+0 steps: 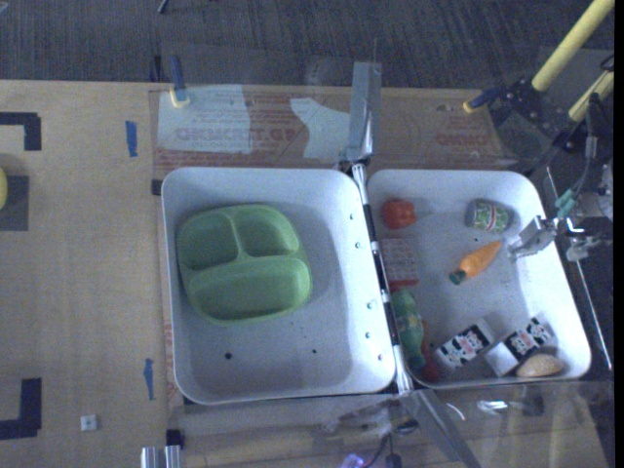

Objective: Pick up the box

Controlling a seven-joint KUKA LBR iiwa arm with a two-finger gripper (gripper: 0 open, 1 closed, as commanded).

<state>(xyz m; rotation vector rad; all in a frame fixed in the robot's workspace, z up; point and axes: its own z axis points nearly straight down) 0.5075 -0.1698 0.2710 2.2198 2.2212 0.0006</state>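
A flat box (399,262) with a red-and-white printed face lies against the left wall of the right bin (552,224). Two small black-and-white cartons (465,344) (527,338) sit near that bin's front edge. My gripper (527,241) hangs over the right side of the right bin, just right of an orange carrot (477,260) and well away from the flat box. Nothing is visibly held by it.
The right bin also holds a red tomato (397,213), a small can (488,215), a green bottle (407,320) and a bread roll (539,366). A green divided plate (244,261) lies in the left bin (185,359).
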